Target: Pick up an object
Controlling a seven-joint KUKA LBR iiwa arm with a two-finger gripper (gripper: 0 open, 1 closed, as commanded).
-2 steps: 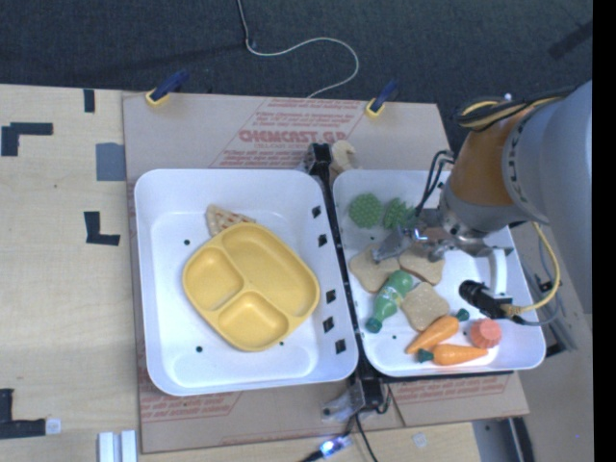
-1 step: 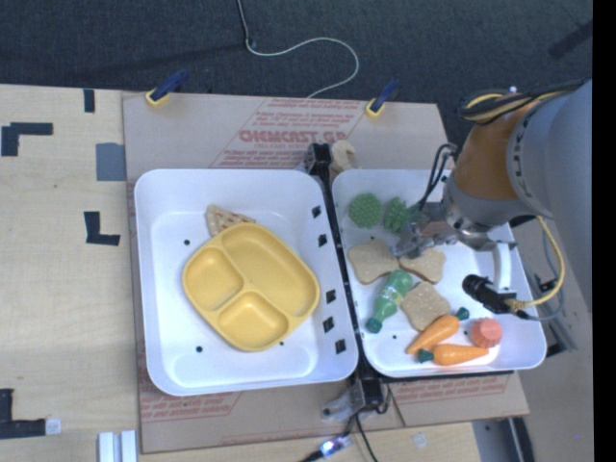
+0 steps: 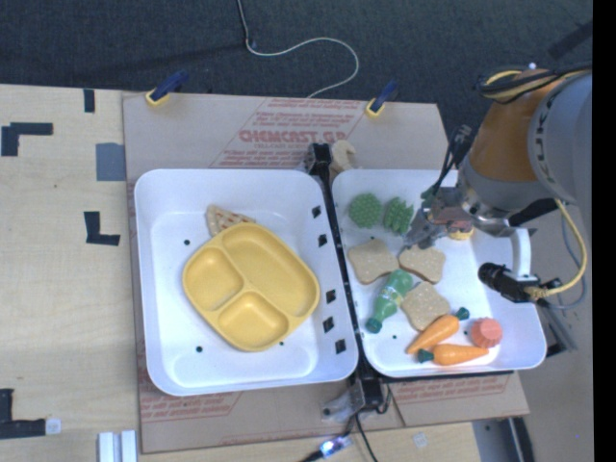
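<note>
Currently the tool (image 3: 430,227) sits low in the right bin (image 3: 520,354), just above a bread slice (image 3: 423,263); can't tell its grip state. The green bottle (image 3: 389,298) lies mid-bin, long axis diagonal, cap pointing lower-left, between two other bread slices.

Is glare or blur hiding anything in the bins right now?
Camera view: lighting even, the white bins bright but not blown out; the yellow tray and carrots sharp; the gripper soft and shaded under the arm, so its fingers are unclear.
</note>
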